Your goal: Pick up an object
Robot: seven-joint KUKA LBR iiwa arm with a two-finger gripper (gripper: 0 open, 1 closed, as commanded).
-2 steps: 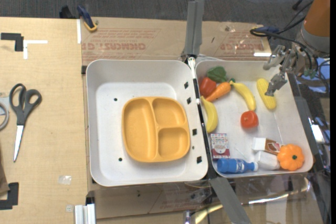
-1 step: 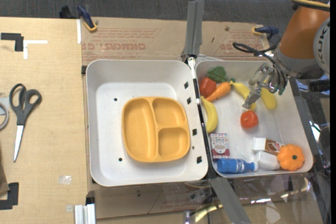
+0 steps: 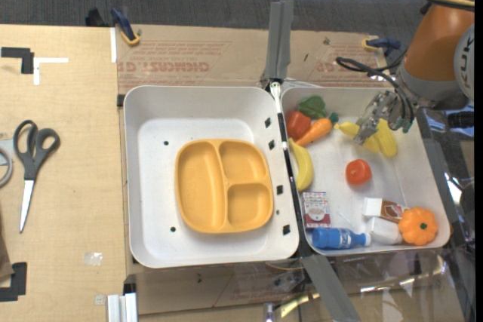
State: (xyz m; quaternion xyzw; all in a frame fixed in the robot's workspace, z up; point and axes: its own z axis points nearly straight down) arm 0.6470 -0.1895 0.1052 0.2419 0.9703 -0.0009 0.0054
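- Pincer [image 3: 371,133]: low in the right white plastic bin [image 3: 430,162], near its far right corner, over a yellow plastic toy [image 3: 385,141].
- Pincer state: cannot tell; the tips merge with the toy.
- Key relation: the toy lies directly beneath and slightly right of the tips, long axis running diagonally toward the bin's near right.
- Obscured: contact unconfirmed; the toy's left end is covered.

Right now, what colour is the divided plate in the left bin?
Yellow-orange, plain; the divided plate shows best in the camera view.
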